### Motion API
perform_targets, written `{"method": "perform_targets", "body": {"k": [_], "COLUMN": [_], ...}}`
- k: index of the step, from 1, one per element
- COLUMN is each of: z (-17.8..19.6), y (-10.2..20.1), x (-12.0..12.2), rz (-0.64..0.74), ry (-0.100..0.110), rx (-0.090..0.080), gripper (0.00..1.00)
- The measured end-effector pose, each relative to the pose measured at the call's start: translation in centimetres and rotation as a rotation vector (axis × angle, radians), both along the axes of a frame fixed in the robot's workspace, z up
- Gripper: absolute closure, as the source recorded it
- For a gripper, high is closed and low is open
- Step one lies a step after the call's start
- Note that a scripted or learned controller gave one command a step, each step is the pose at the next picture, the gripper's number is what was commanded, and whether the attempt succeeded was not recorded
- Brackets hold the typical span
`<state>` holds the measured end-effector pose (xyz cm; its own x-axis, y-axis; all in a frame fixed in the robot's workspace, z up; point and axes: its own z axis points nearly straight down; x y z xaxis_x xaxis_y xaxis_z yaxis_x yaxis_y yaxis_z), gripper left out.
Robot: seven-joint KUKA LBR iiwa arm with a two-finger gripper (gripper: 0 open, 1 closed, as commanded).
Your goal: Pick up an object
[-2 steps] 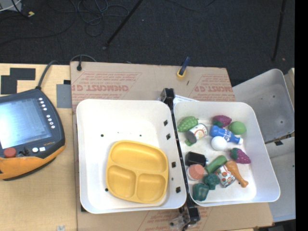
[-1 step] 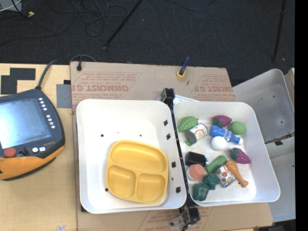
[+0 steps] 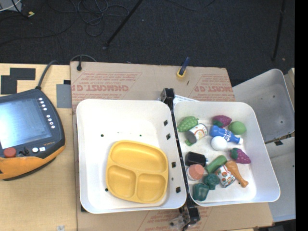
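The right bin (image 3: 260, 129) holds several small toys in a loose cluster. Among them are a green leafy piece (image 3: 186, 123), a small can (image 3: 197, 131), a purple grape bunch (image 3: 222, 120), a green round fruit (image 3: 237, 127), a blue bottle (image 3: 224, 134) and a white egg (image 3: 218, 143). Lower down lie a black block (image 3: 196, 158), a pink round piece (image 3: 195, 172), a green cucumber (image 3: 216, 163), a chicken leg (image 3: 236, 173) and a dark green pepper (image 3: 200, 191).
The left bin (image 3: 96, 129) bears a yellow divided plate (image 3: 137, 172). A teach pendant (image 3: 26, 131) lies on the bench at the far left. Cardboard (image 3: 144, 83) sits under both bins. A grey metal panel (image 3: 269, 93) stands at the right.
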<state>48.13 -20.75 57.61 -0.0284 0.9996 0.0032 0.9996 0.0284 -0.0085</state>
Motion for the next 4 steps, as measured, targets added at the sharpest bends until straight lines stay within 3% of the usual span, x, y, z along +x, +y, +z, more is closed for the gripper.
{"method": "perform_targets", "body": {"k": [3, 4], "z": [2.9, -6.3], "y": [0.5, -0.5], "x": [0.4, 0.4], "rz": [0.022, -0.02], "ry": [0.005, 0.002], "rx": [0.003, 0.001], "gripper": [1.0, 1.0]}}
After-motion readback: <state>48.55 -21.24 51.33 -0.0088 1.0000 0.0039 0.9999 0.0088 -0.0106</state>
